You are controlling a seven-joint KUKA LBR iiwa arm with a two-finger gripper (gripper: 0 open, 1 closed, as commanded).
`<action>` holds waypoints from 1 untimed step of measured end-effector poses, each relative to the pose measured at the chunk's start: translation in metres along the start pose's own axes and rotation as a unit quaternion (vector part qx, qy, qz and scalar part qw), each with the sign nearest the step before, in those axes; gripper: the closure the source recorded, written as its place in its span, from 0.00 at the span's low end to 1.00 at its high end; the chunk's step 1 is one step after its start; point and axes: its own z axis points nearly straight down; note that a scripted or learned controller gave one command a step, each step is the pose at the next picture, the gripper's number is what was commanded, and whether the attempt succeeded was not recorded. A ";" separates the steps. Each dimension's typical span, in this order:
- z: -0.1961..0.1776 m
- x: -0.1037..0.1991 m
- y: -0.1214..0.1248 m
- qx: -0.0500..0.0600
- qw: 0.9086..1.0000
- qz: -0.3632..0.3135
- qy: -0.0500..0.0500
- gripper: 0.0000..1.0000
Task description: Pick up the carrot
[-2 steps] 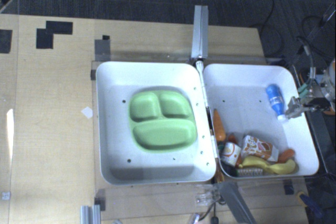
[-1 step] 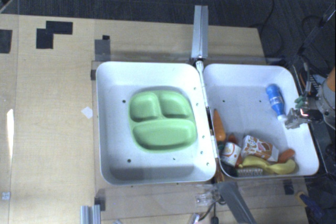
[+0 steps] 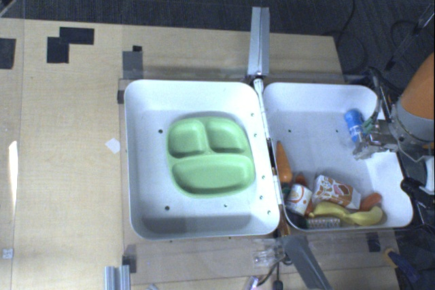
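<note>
The carrot (image 3: 282, 161) is a slim orange piece lying lengthwise against the left wall of the right bin (image 3: 306, 102). Its lower end points at the pile of items in that bin's front corner. My gripper (image 3: 365, 147) hangs over the right side of the same bin, well to the right of the carrot and apart from it. It is just below a blue bottle (image 3: 353, 123). The grey arm with its orange band (image 3: 418, 97) comes in from the right edge.
A green divided plate (image 3: 209, 154) lies in the left bin (image 3: 146, 146). In the right bin's front corner are a small can (image 3: 298, 198), a printed carton (image 3: 334, 191), a banana (image 3: 350, 217) and a reddish sausage-like piece (image 3: 371, 200). A metal divider post (image 3: 258, 44) stands between the bins.
</note>
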 end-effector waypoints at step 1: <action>0.056 -0.006 0.029 -0.004 0.999 0.046 0.000 1.00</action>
